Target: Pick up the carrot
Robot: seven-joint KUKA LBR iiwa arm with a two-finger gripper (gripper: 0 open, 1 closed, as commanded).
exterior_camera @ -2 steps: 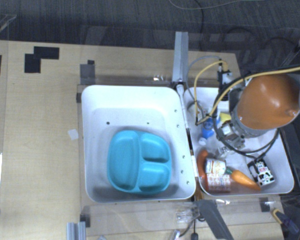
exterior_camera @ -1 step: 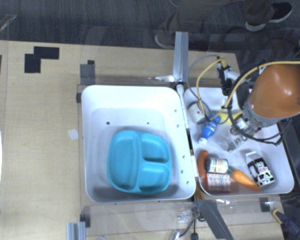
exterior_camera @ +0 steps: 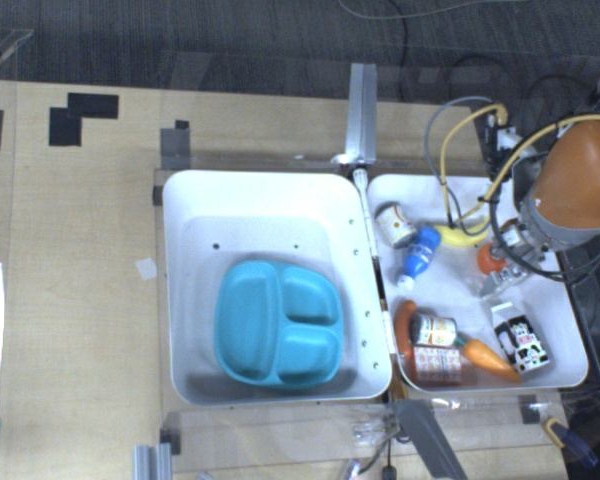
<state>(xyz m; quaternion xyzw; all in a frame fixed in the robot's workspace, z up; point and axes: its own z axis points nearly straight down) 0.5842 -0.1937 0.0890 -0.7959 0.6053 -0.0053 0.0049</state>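
Left bin [exterior_camera: 180, 268] of the desk: you see a blue divided plate [exterior_camera: 278, 322]. Right of it, the carrot [exterior_camera: 487, 358] lies against a can [exterior_camera: 435, 332]. Further right, the tool [exterior_camera: 500, 273] hovers; you cannot tell its grip.

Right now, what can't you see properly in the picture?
- Gripper: small and blurred under the arm in the camera view; whether it is open or shut cannot be told.
- Can: label print too small to read.
- Carrot: its left end lies against the can, so that end is unclear.
- Red thing: partly behind cables and gripper; what it is cannot be told.
- Arm: cut off by the right edge.
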